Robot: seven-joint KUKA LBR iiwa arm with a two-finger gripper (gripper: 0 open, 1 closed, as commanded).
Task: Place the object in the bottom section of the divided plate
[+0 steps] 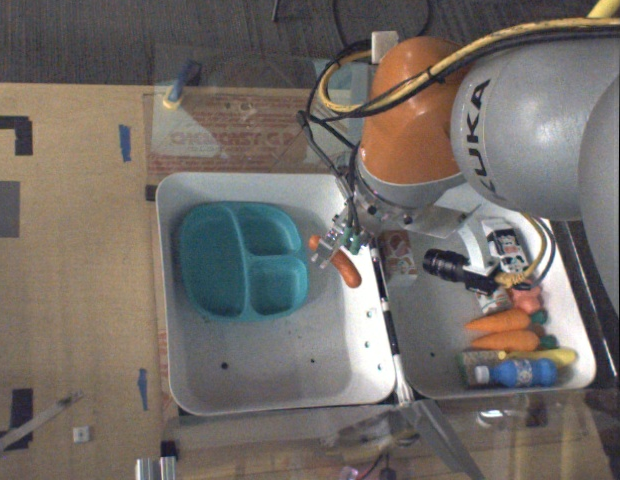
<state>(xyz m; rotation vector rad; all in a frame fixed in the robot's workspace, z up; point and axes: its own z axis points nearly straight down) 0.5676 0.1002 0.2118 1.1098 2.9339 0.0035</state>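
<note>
Bench: tan board top (80, 298) with black tape corner marks (15, 133) and short blue tape strips (124, 143); dark grey carpet (140, 18) lies beyond its far edge.
Writing: "KUKA" in dark letters on the grey arm (530, 118), the first letter partly cut off by the orange band. Faint reddish print on a clear plastic sheet (230, 133) lying far of the bins is too pale to read.
Plate side: the left white bin (280, 368) holds a teal plastic divided plate (225, 268) with three sections, set toward its far-left part.
End effector: the two-finger gripper (340, 243) hangs over the left white bin, just right of the plate's right rim. Its fingers are drawn narrow on an orange sausage-shaped piece (349, 270), which sticks out on both sides of them, tilted, its left end close to the rim.
Clutter side: the right white bin (430, 368) holds two orange toy carrots (502, 320), a blue bottle (520, 373) on its side at the near right, and a small brown-labelled can (398, 253) near the dividing wall.
Hard to make out: the can's label is unreadable. The arm hides the right white bin's far part. Small pink and yellow pieces by the carrots are too crowded to identify.
</note>
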